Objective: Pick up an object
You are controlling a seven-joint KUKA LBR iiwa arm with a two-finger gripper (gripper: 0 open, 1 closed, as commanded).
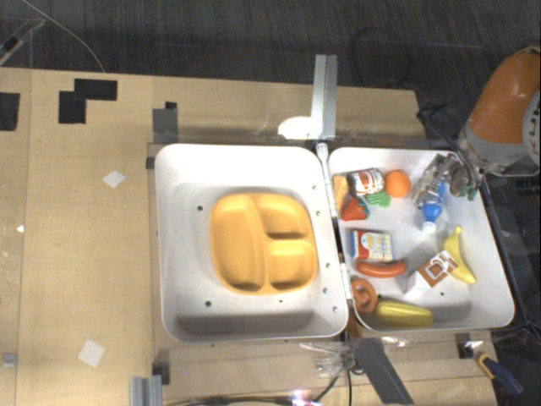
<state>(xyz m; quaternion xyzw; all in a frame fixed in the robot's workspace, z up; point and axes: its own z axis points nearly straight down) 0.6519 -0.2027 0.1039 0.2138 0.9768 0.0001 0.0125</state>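
Note:
My gripper [443, 178] hangs over the back right part of the right bin [499, 299], coming off the orange-banded wrist [505, 108]. A small blue and white bottle [429, 203] lies just below and left of it, close to its tip or touching it; I cannot tell which. The same bin holds a can [365, 181], an orange [397, 183], a strawberry [353, 210], a small carton [372, 244], a sausage [382, 268], a banana [456, 249] and a brown box [439, 269].
The left bin [182, 227] holds a yellow divided plate [262, 239]. A donut [363, 293] and a yellow corn-like piece [404, 313] lie at the right bin's front. A metal post [325, 100] stands behind the seam between the bins.

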